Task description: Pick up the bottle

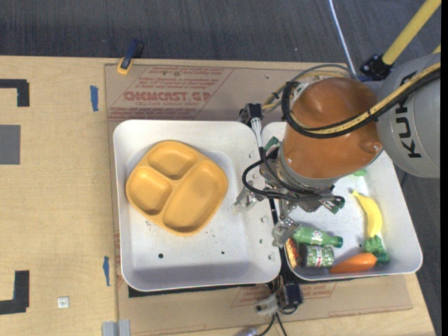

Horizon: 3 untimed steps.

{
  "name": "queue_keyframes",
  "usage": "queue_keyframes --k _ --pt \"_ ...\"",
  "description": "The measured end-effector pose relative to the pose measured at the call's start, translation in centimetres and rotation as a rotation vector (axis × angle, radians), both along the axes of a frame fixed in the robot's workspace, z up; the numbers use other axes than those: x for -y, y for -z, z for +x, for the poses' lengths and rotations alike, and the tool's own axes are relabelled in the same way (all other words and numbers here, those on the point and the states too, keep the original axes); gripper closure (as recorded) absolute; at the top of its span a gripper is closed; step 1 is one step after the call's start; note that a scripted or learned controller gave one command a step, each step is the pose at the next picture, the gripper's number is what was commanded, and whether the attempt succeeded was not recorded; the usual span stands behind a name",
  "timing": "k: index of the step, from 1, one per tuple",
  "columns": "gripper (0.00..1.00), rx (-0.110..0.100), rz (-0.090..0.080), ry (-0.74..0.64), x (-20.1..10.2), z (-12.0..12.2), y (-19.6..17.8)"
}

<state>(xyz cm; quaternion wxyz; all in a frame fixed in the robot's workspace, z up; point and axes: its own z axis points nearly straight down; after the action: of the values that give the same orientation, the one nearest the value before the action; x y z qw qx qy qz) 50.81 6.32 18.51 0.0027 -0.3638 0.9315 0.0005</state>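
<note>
Arm: grey, with the orange band [327,130] above the wrist, reaching in from the right and hanging over the right bin [400,208].
Hand [285,231]: low over the near left part of the right bin, next to the rim shared with the left bin; mostly hidden under the wrist and its cables.
Hand state: cannot tell whether apart or together; nothing seen clamped.
Bottle [316,238]: green, lying on its side in the right bin, just right of the hand and very close to it; contact not clear.
Second bottle [316,256]: green with a red label, lying on its side just beyond the first, nearer the bin's near rim, right of and below the hand.
Carrot [353,262]: orange, lying at the near rim, further right of the hand, close to the labelled bottle.
Banana [372,215]: yellow, well to the right of the hand, green end piece at its near tip.
Left bin [140,257]: just left of the hand, side by side with the right bin.
Yellow tray [176,185]: three compartments, lying in the left bin, well to the left of the hand.
Counter [56,187]: cardboard-covered, bearing both bins, with blue tape marks.
</note>
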Motion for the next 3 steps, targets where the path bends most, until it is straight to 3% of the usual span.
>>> queue_keyframes --k 1,2,3 --pt "0.00 0.001 -0.001 0.072 6.0 -1.0 -18.9" --pt "0.00 -0.002 -0.001 -0.096 -0.5 -1.4 -6.0" --pt "0.00 0.002 -0.004 -0.303 16.7 -0.5 -9.4"
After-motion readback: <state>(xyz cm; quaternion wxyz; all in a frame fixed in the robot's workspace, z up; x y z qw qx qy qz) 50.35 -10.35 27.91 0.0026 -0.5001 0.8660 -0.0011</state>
